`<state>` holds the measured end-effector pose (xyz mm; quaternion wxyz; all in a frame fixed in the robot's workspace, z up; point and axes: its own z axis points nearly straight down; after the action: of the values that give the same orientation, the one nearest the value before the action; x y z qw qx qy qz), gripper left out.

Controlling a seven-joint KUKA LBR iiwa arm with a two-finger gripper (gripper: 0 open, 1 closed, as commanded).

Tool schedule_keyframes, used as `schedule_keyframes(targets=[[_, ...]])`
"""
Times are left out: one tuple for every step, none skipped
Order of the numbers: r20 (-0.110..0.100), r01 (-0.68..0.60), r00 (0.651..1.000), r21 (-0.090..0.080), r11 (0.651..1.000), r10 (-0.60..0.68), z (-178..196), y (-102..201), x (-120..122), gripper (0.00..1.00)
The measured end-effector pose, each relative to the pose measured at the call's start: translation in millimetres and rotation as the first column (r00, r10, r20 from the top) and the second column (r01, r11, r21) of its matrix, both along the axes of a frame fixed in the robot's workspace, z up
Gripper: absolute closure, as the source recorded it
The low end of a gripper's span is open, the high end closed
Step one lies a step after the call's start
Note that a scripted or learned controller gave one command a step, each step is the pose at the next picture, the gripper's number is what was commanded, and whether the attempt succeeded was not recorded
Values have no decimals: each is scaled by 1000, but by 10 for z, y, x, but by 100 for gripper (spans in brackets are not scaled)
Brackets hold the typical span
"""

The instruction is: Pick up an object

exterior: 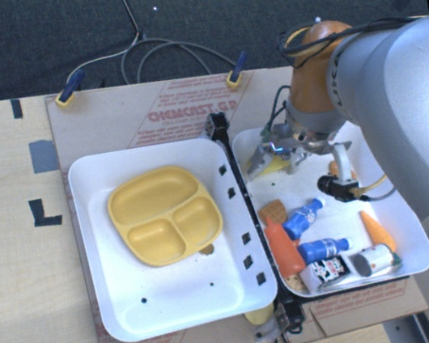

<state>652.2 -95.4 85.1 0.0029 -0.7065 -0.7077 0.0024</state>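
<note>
Black-and-white labelled can (327,271), writing illegible

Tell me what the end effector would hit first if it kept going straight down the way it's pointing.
Probably the yellow item lying under the end effector near the back of the right bin. Depth is unclear from this slanted view, so it might meet the bin floor beside it instead.

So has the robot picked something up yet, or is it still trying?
Not yet, as far as the view shows. Done: the arm has reached into the right bin, and its gripper sits low at the far end, by something yellow. In hand: nothing visibly lifted. Left: gripping and raising an object. The blue bottle, orange bottle and carrot lie in the bin, and the yellow plate is in the left bin.
</note>
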Motion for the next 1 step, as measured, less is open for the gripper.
schedule_keyframes(targets=[[-30,2,1000,15,1000,-2,-16,-119,112,0]])
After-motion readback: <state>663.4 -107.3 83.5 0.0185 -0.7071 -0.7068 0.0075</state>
